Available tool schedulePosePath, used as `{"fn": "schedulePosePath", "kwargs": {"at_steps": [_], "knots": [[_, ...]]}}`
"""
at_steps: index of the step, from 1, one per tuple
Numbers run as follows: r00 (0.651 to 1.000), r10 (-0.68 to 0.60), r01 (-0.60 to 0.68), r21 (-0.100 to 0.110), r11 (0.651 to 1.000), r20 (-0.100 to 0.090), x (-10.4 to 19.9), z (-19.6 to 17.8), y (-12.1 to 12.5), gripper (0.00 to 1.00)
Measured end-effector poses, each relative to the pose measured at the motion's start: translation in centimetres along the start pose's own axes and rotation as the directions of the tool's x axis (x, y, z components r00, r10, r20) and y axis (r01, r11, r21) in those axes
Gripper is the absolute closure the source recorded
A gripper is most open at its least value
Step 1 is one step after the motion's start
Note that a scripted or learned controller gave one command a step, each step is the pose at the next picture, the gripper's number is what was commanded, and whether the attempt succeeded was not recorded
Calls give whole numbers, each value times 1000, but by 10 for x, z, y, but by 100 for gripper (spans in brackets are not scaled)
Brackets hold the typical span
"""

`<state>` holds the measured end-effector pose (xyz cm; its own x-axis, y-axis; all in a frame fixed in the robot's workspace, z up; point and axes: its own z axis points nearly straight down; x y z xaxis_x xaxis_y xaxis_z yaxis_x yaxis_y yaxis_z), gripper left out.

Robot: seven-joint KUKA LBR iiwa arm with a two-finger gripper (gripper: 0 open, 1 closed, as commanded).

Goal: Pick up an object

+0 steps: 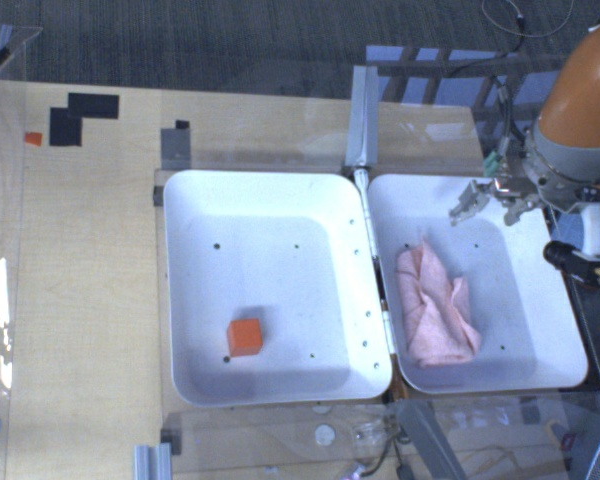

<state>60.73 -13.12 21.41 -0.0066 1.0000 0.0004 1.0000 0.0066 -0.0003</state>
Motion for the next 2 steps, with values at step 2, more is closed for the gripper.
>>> {"fn": "schedulePosePath", "kwargs": {"at_steps": [2], "knots": [[997,-75,75,-15,997,4,-4,123,2,0]]}}
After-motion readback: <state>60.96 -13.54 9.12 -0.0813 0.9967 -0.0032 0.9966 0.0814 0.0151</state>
